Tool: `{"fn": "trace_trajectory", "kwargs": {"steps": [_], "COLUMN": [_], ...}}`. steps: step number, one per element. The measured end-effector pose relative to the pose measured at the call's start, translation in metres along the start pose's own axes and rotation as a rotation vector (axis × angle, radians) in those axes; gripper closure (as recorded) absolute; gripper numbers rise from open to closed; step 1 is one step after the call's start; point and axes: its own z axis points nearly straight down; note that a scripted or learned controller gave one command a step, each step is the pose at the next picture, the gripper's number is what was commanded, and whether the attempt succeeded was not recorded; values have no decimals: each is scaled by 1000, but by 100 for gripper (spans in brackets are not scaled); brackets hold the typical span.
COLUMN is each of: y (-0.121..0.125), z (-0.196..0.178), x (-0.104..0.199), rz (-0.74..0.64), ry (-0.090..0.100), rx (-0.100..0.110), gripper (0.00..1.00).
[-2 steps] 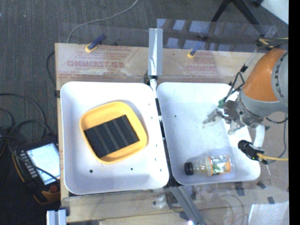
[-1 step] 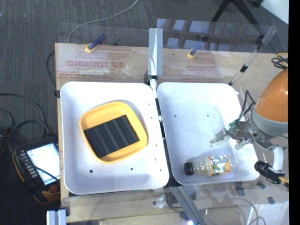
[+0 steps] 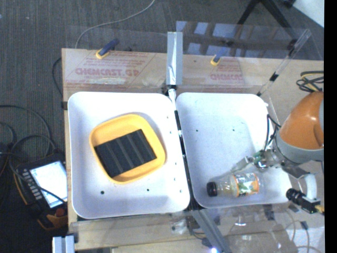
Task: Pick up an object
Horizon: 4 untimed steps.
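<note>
Judging from how things lie, nothing is yet lifted and the whole pick is left to be done. Taking the divider (image 3: 178, 136) between the two bins as the landmark, a yellow dish (image 3: 102, 133) with a dark ribbed insert (image 3: 125, 153) is seen left of it, resting flat in the left bin (image 3: 84, 194). Behind the divider, red print reading "CHEMCAST" is made out on the protective paper (image 3: 110, 70) of the back panel. Right of the divider, a small bottle (image 3: 234, 185) is laid on its side near the front wall of the right bin (image 3: 221, 120); its label is too blurred to be read. Farther right, the arm (image 3: 303, 133) is seen at the bin's edge, and the state of the claw cannot be told.
</note>
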Motion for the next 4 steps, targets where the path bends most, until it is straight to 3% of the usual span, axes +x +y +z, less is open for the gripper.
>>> {"fn": "trace_trajectory", "kwargs": {"steps": [1, 2, 3, 4], "y": [3, 3, 7, 14], "z": [-11, -11, -1, -20], "x": [0, 0, 50, 3], "rz": [-1, -1, 7, 383], "ry": [-3, -3, -12, -4], "rx": [-8, -8, -9, 11], "gripper": [100, 0, 0, 0]}}
